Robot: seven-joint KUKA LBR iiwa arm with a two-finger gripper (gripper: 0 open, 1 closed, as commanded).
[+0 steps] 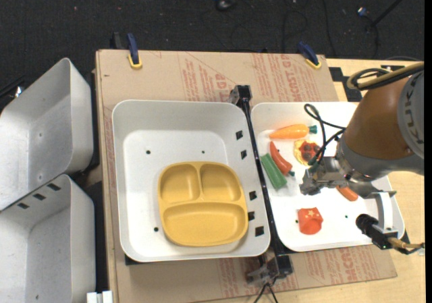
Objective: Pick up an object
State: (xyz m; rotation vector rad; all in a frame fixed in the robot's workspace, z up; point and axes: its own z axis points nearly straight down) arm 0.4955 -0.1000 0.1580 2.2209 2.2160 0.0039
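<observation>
Bins sit side by side on the brown surface (202, 75), two of them, both white and shallow. The left bin (131, 160) holds one thing, a yellow plate (201, 204) with three compartments, lying flat toward the 5 o'clock part of that bin.

The right bin (283, 231) holds several small toy foods. An orange carrot (289, 132) lies near the 12 o'clock side of this bin, almost level across. Below it, at the 9 o'clock side, a green stick (273, 171) lies at a slant, and a red pepper (280, 158) lies just beside it, touching or nearly touching; I cannot tell which. A small yellow piece with red on it (304, 152) rests near the middle, at 3 o'clock from the pepper. A red chunk (310, 220) sits alone toward 6 o'clock, well apart from the others. An orange piece (348, 194) shows partly under the arm, at 3 o'clock in the bin.

The arm (385, 129) reaches in from the 3 o'clock side and hangs over the right bin. The gripper (312, 183) is near the middle of this bin, between the yellow piece and the red chunk, at 3 o'clock from the green stick. It is dark and small in the camera view, so I cannot tell how it is set or whether it has hold of something. A black cable (320, 123) loops above it.

At 9 o'clock, off the surface, two more white tubs (40, 133) stand tilted.
</observation>
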